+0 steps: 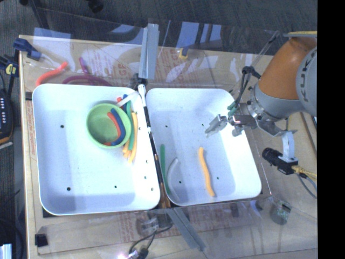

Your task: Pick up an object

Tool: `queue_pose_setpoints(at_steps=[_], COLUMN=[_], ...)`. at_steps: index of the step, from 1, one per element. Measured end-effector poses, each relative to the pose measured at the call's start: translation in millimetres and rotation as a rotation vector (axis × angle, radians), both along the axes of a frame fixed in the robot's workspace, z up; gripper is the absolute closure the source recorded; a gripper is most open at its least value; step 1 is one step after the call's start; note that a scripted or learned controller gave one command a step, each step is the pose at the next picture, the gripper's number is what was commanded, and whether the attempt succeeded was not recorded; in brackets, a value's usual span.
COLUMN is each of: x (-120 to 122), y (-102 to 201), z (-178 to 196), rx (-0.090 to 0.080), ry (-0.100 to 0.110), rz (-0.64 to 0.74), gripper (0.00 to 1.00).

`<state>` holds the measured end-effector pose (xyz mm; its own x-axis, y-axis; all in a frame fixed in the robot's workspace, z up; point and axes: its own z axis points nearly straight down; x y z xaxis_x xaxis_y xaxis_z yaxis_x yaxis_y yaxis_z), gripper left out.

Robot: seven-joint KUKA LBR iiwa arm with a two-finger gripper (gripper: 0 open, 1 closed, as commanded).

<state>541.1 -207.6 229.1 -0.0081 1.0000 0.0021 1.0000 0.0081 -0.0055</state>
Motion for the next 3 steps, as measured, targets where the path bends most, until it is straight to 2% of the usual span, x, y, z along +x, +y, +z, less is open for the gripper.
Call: queue_pose_setpoints(at_steps=[1,2,3], x=[-42.8,-42.4,-42.4], y=[-2.4,-2.8,-2.8], z=[-123.9,-113.9,-113.9], rx=[0.000,-0.001,-0.002], ry=[0.001,0.003,0.003], rz=[0.054,0.061,0.061], gripper=[0.00,1.00,0.00])
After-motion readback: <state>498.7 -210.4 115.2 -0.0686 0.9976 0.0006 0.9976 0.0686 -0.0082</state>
